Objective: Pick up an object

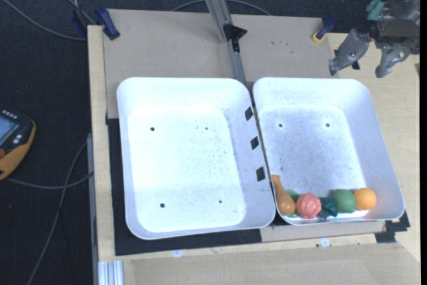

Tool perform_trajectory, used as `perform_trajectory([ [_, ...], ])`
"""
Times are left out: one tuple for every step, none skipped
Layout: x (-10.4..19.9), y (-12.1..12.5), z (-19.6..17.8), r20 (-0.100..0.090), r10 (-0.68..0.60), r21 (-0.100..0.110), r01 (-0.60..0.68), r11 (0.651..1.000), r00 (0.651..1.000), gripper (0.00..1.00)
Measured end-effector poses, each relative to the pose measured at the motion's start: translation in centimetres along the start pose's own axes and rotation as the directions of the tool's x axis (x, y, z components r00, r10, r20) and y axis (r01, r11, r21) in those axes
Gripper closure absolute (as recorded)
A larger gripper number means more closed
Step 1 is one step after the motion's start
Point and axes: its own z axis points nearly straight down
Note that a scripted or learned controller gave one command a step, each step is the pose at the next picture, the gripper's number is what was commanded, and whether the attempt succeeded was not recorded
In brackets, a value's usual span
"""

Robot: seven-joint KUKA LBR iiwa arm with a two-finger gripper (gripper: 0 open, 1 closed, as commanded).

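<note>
Gripper (364, 62) hanging with fingers apart and nothing between them, above the bench past the far right corner of the right bin (373, 110).

We are logging two white bins lying side by side, the left bin (133, 143) sitting to the left of the right one. We are counting the pickable items bunched along the near wall of the right bin: an orange gourd-shaped piece (283, 197), a pink ball (308, 205) touching it, a dark teal piece (329, 207), a green ball (344, 199) and an orange ball (365, 197). We are seeing all of them lying well apart from the gripper.
</note>
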Motion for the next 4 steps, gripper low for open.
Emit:
perform_trajectory([
  [-8.9,5.7,4.8,0.0,0.003,0.012,-0.003,1.0,1.0,0.0],
  [-2.6,2.6,9.7,-0.002,-0.007,0.01,0.007,1.0,1.0,0.0],
  [-9.4,1.6,-7.3,0.001,0.0,-0.002,0.0,1.0,1.0,0.0],
  [-9.9,0.1,-3.6,-0.001,-0.019,0.008,0.019,1.0,1.0,0.0],
])
